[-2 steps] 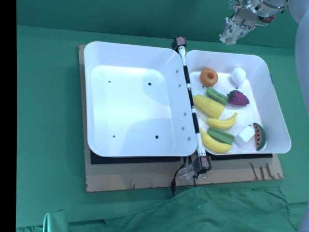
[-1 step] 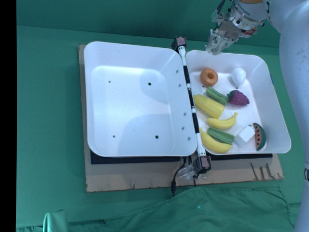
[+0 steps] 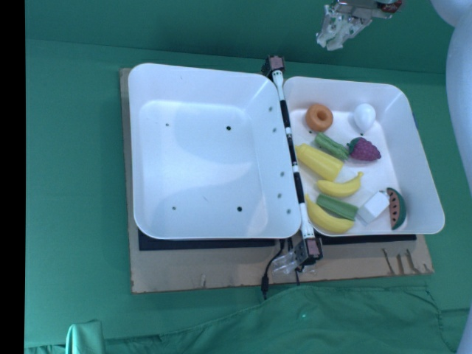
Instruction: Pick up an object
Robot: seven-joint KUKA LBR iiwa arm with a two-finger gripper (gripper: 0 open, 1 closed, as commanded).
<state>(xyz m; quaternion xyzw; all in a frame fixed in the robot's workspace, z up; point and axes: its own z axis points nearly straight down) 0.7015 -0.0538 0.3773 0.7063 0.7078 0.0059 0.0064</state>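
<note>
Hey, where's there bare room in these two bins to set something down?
The left bin has bare floor across it. In the right bin, a free strip runs along the right wall beside the grapes; its left side is crowded, from the donut down to the bananas.

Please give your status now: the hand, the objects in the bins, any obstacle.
Hand high above the right bin's far rim, holding nothing. Toy foods lie untouched in that bin: donut, grapes, bananas. Nothing blocks the way down.
</note>
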